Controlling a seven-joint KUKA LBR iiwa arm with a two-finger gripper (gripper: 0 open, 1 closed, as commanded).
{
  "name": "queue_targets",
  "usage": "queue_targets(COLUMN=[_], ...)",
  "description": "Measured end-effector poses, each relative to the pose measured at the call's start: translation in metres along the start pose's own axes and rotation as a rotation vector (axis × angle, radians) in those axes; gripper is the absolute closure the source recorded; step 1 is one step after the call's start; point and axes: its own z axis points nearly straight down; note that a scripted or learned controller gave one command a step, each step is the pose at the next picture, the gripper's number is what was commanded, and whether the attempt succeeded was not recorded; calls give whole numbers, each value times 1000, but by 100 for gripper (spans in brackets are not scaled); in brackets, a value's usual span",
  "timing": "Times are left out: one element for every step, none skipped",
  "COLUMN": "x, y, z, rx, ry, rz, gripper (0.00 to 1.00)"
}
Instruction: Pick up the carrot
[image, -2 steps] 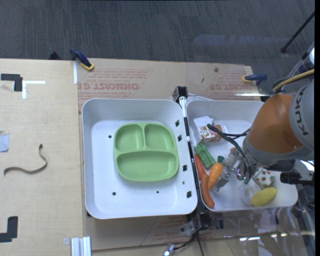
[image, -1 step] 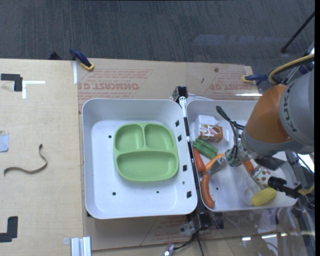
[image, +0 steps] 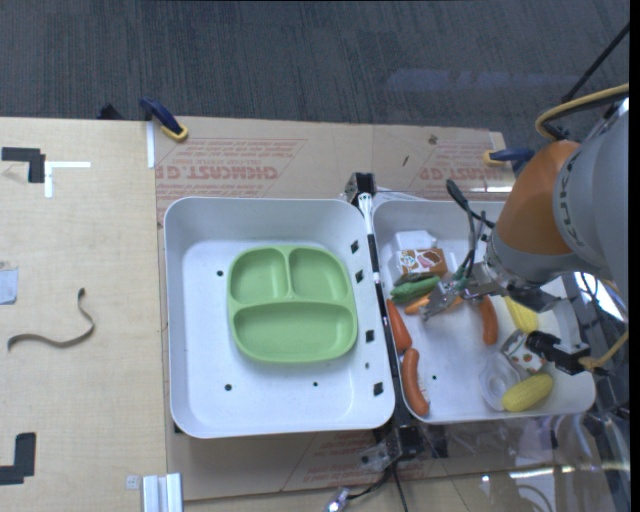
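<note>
Two bins sit side by side on the bench (image: 80, 200): the left bin (image: 190, 300) holds a divided plate (image: 293, 304) at its middle. In the right bin (image: 450, 390), the gripper (image: 440, 300) hangs over the near-left part, a carrot (image: 399, 326) lies along the left wall, and a corn cob (image: 526, 392) rests toward the near right corner.

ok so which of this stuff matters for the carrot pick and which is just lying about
for the job: hand, carrot (best guess among the orange pieces)
lying about: green plate, snack box, yellow piece
</note>
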Motion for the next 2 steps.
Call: queue_targets(x=[-6, -7], y=[68, 68], z=[-1, -10], rx=[0, 2], ry=[-2, -6], rz=[134, 129], gripper=[0, 100])
